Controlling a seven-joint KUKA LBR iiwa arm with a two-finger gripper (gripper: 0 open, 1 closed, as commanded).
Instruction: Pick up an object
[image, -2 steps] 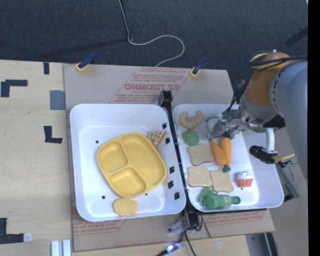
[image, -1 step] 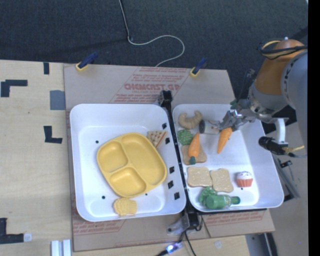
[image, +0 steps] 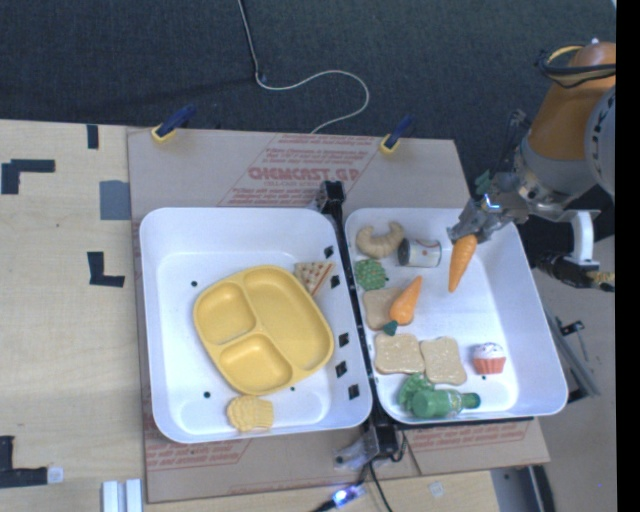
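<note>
**Carrot hanging from the gripper, over the right bin**

From where I stand, the gripper (image: 478, 226) has its fingers closed on the top end of a carrot (image: 461, 262), and the carrot dangles straight below them with its long axis running nearly vertical, tip leaning slightly toward the left. It looks lifted clear of the right bin (image: 530, 300), though from this slant I can't swear that the tip is off the floor.

So the thing to be picked is directly beneath the fingers, already pinched at one end only. To my eye that is what the next move turns on: a grip at the very end of a long object lets it swing, so a steady rise would suit it better than a quick one.

Below and to the left of the gripper lies a second carrot (image: 405, 300), tilted, well apart from the hanging one. Just left of the gripper sit a small can (image: 424, 254) and a croissant (image: 381, 238). Farther below are two slices of toast (image: 420, 355) and a cupcake (image: 488, 358). Far to the left, in the other bin, a yellow tray (image: 262, 328).
</note>
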